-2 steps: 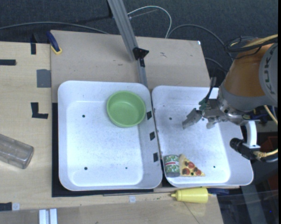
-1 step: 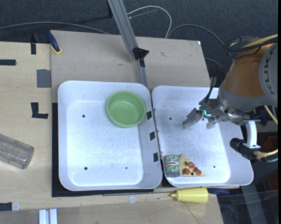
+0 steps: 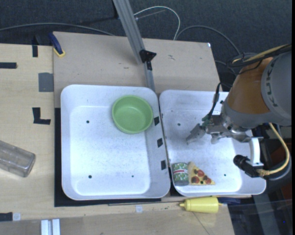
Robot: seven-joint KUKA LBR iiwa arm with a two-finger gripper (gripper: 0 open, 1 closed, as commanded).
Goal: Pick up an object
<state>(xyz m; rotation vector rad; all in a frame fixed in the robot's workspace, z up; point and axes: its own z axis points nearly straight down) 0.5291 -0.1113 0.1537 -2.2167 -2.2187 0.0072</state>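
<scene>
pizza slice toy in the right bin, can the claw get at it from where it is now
Probably yes. The claw hovers in the same right bin, with bare bin floor between it and the pizza slice toy. The small green-and-white packet beside the slice may crowd a grasp.

Gripper [image 3: 204, 133] above right bin [image 3: 186, 102], nothing between its spread fingers; green bowl [image 3: 132, 114] in left bin [image 3: 88, 146].

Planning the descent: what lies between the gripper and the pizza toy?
Bare white bin floor separates gripper from pizza toy, seen in the camera view.
</scene>
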